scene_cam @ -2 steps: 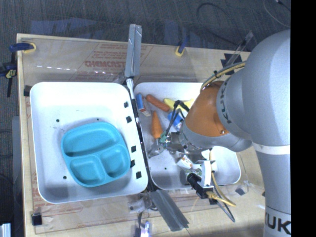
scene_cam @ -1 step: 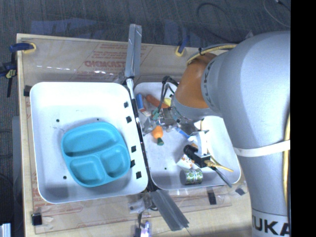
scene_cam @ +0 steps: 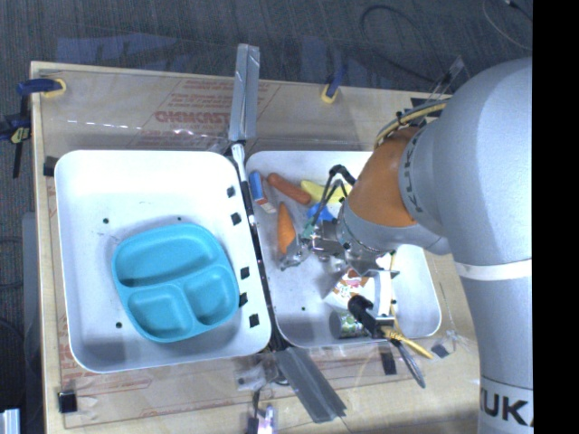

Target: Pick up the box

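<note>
My claw (scene_cam: 303, 242) hangs over the middle of the right bin (scene_cam: 298, 310), low above its floor, with my grey arm and its orange band crossing the bin's right half. I cannot tell whether the claw is open or closed, and I see nothing held in it.

The box (scene_cam: 348, 289), small with red and white print, lies on the right bin's floor towards its near right part, partly hidden by my wrist and apart from the claw. A green item (scene_cam: 347, 326) sits just nearer than it, close to the bin's front wall.

In the far left part of the right bin lie 2 orange pieces, 1 (scene_cam: 288, 188) by the back wall and 1 (scene_cam: 285, 229) just beside the claw. A blue item (scene_cam: 256, 188) rests against the bin's left wall, and a yellow piece (scene_cam: 312, 188) shows near the back.

Left of the right bin, touching it on the tabletop (scene_cam: 136, 107), stands the left bin (scene_cam: 90, 197) with a blue tray (scene_cam: 176, 278) of 3 compartments.
</note>
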